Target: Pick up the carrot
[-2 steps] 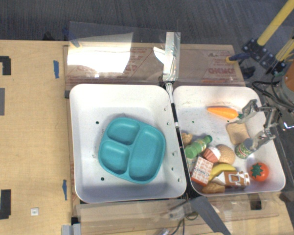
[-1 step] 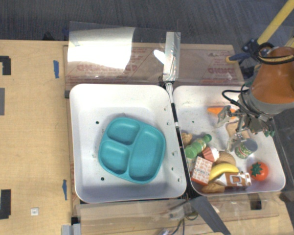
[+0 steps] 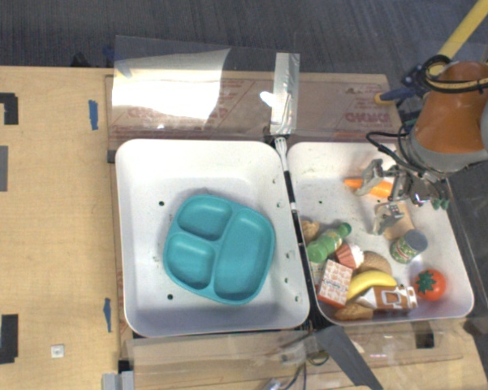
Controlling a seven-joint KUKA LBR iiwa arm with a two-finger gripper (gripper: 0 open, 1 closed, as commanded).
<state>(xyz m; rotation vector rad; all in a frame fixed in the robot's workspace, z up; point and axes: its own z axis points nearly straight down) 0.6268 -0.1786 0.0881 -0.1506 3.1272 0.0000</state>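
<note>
Over in the right bin [image 3: 463,295], near its back wall, you've got the carrot [image 3: 372,188] lying on the white floor, orange, with one end poking out to the left. Your pincer [image 3: 396,192] is sitting right on top of that spot, metal bits spread around the carrot's right end, but honestly I can't tell from this angle whether it's open or clamped on anything. The arm [image 3: 453,108] comes in from the right with that big orange band just above the wrist.

Rest of that bin is a pile toward the front: a green bottle [image 3: 328,243], a banana [image 3: 373,282], a tomato [image 3: 429,284], a small can [image 3: 406,247] just below the pincer, and a little checkered box [image 3: 335,282]. All of that sits well apart from the carrot.

Left bin [image 3: 138,218] just holds a teal divided plate [image 3: 219,249], roughly in the middle. Both bins sit side by side on the counter [image 3: 41,218].
</note>
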